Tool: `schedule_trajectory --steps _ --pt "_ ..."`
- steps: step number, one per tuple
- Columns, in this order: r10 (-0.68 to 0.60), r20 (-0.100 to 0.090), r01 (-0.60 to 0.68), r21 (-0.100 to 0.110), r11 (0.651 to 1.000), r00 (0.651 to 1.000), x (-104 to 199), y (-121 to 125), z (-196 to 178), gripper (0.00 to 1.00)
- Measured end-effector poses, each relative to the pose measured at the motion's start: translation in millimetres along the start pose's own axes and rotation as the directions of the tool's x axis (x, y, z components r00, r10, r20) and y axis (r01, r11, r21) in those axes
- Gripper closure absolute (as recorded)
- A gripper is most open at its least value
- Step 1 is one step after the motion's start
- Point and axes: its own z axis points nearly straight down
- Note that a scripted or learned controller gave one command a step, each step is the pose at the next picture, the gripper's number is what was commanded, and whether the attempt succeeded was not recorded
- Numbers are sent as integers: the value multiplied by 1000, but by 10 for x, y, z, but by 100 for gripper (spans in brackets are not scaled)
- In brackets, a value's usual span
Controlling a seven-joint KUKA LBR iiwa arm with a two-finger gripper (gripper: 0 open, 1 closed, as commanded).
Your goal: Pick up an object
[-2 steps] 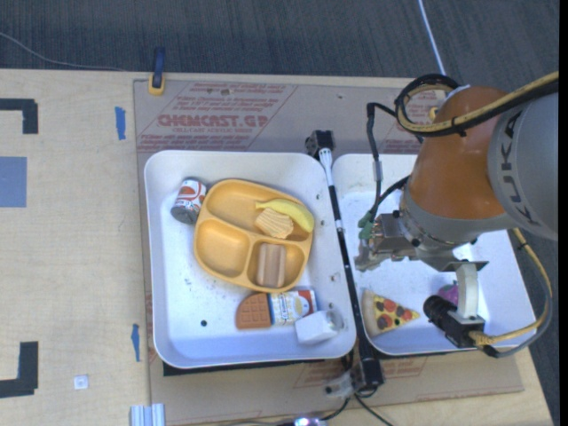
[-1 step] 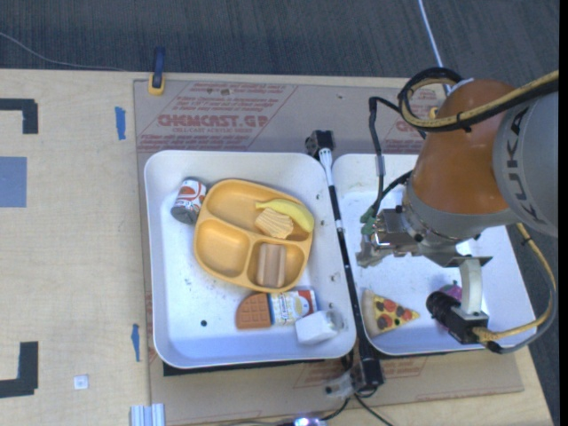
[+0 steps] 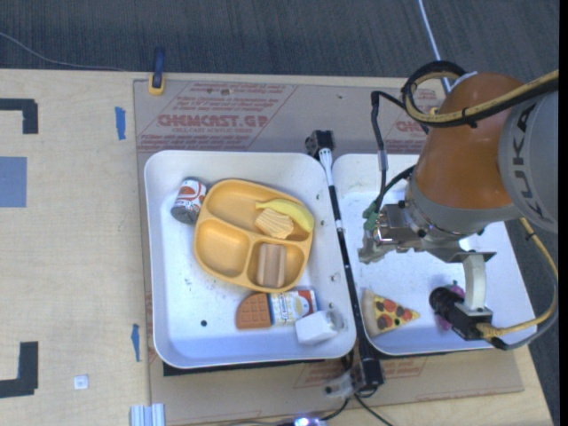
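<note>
Plainly, our nearest candidate is the pizza slice (image 3: 387, 312), a toy lying flat near the front left corner of the right bin (image 3: 519, 335), just beside the divider. We judge it light, stiff and thin, so it offers little height; we would take it across its narrow width, edge to edge. Our arm's wrist (image 3: 461, 162) hangs above that bin, and we cannot tell how the jaws stand. The left bin (image 3: 169, 264) holds a yellow tray (image 3: 222, 247), a small can (image 3: 188, 200) and a white block (image 3: 312, 328), bulkier alternatives.
</note>
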Motion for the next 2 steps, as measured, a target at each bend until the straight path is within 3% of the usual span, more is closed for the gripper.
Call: schedule_trajectory --steps 2 --pt "-2 1 2 -5 1000 1000 7 19 -200 100"
